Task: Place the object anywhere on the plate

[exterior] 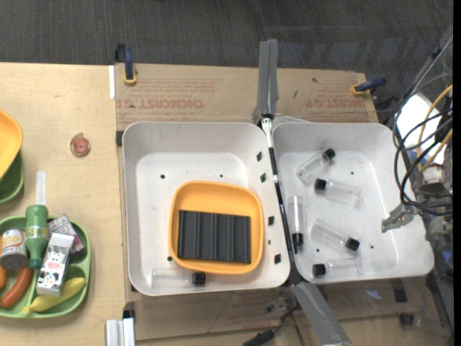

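1. The left bin holds an orange plate toward its near-right part; a black ribbed block lies flat on the plate.
2. One clear vial with a black cap lies on its side along the left bin's near edge, just beside the plate's near rim and off the plate.
3. The right bin holds several more clear vials, well apart from each other: one near the far-left part, one toward the middle, one along the left wall, one toward the near-right, and one at the near edge.
4. The pincer is at the right bin's right edge, low over the rim; whether its tips are spread or pressed together cannot be told. No vial is seen between them.
5. Cables loop above the pincer at the right.
6. On the counter left of the bins, a green tray at the near-left corner carries toy food and a green bottle.
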Available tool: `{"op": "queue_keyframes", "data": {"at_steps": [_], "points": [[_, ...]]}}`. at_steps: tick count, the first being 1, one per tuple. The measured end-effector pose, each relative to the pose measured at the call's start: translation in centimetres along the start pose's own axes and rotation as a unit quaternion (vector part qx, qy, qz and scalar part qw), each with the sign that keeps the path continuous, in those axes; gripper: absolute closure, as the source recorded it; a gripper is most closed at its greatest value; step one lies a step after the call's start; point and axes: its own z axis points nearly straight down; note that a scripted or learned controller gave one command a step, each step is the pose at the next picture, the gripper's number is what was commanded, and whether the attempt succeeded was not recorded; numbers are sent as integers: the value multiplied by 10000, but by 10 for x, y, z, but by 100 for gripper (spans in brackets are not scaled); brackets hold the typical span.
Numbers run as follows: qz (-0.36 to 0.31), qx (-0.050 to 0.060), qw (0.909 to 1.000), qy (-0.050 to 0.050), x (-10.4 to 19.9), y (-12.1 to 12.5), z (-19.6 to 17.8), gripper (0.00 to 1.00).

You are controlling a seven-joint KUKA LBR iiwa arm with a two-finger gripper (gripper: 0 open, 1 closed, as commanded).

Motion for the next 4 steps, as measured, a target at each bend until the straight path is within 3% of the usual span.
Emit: {"op": "queue_keyframes", "data": {"at_steps": [1, 2, 3, 4], "points": [[-119, 14, 9999, -8, 2, 6, -139, 0], [-1124, 4, 9937, -10, 2, 6, -122, 0], [-2664, -7, 9639, -17, -5, -16, -24, 0], [-3902, -11, 9207, -17, -13, -14, -3, 0]]}}
